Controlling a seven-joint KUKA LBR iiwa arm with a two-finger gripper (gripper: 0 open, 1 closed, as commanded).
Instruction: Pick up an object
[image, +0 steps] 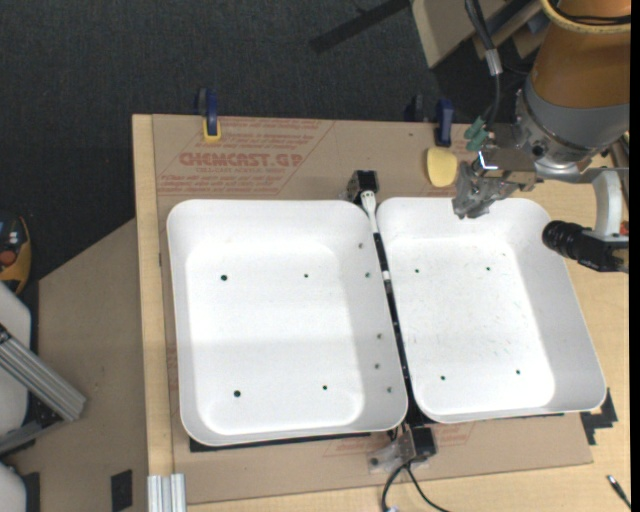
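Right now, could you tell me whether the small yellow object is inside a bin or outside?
Outside. The yellow object lies on the brown board, beyond the far rim of the right bin, just left of the gripper.

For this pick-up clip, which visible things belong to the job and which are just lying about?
Job:
- gripper, at the right bin's far rim
- yellow object, on the board beyond that bin

Lying about:
- left bin
- blue clamps at the board's far edge
- black clip between the bins

Left bin (200, 330) and right bin (560, 340): smooth white plastic, slight sheen. Board (150, 200) beneath: matt brown, paper-faced, red print. Gripper (472, 200): dull grey metal. Yellow object (440, 166) at far edge: matt, soft-looking.
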